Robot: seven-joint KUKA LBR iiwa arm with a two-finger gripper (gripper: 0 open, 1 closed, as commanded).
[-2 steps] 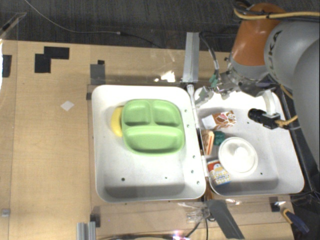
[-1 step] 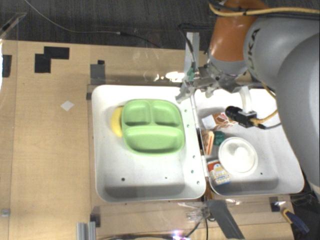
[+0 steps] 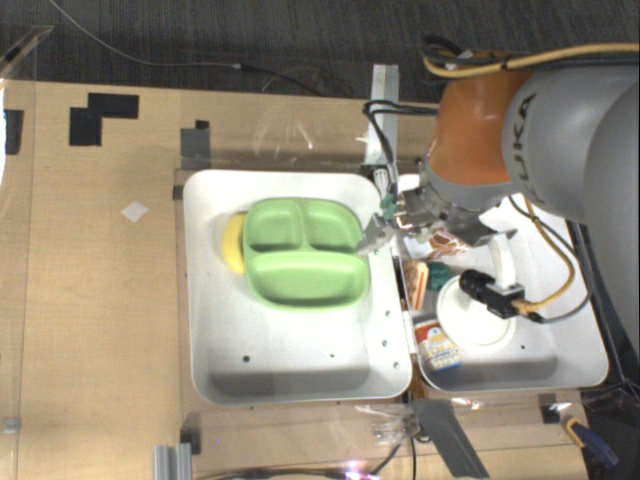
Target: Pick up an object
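**Gripper at the tray's right rim**

A green divided tray lies in the left bin, with a yellow object tucked at its left edge. The gripper hangs at the tray's right rim; whether it is grasping, I cannot tell. A good lift likely needs the thin rim pinched squarely.

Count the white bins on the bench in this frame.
2. The left bin holds a green divided tray; the right bin, beside it, sits under the arm, which may hide some of its contents.
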